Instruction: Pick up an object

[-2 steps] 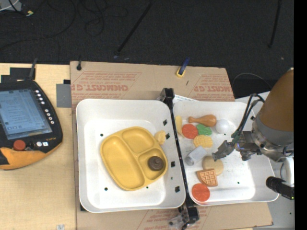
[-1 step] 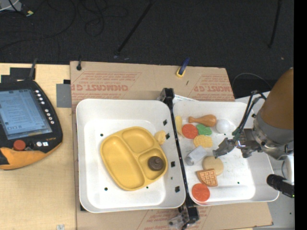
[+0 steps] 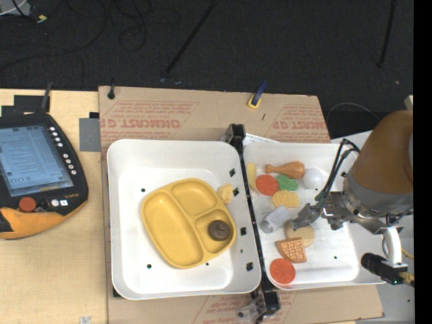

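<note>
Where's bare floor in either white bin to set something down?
Left white bin: open floor along the far side above the yellow divided plate, and down the left wall. Right white bin: crowded at centre with toy food around the gripper; bare floor lies at the near right, beyond the red disc.

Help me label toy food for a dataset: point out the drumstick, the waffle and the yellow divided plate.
drumstick [image 3: 286, 169], camera view, on its brown meaty middle.
waffle [image 3: 292, 250], camera view, on its gridded face.
yellow divided plate [image 3: 164, 216], camera view, on the bare floor of its large compartment.
</note>
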Tool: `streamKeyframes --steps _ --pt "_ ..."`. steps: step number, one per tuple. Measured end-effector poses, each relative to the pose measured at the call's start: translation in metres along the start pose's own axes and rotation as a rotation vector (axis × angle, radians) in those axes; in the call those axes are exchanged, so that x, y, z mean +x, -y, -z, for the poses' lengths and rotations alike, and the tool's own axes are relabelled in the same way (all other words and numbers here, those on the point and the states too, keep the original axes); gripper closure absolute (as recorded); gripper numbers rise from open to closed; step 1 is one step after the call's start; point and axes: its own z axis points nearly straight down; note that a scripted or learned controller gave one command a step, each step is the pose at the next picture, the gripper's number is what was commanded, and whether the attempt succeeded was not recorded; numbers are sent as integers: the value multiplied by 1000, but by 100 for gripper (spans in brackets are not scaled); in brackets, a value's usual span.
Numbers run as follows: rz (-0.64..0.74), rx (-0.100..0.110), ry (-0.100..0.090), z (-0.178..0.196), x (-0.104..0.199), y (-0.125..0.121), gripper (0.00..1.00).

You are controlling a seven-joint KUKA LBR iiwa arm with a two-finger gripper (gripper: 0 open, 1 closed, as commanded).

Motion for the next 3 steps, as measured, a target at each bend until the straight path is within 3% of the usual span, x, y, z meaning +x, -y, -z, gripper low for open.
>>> streamKeyframes --steps 1,2,3 --pt "-3 1 -1 -51 11 1 0" --pt "-3 -11 7 -80 9 0 0" --pt "-11 -4 1 -72 9 2 100"
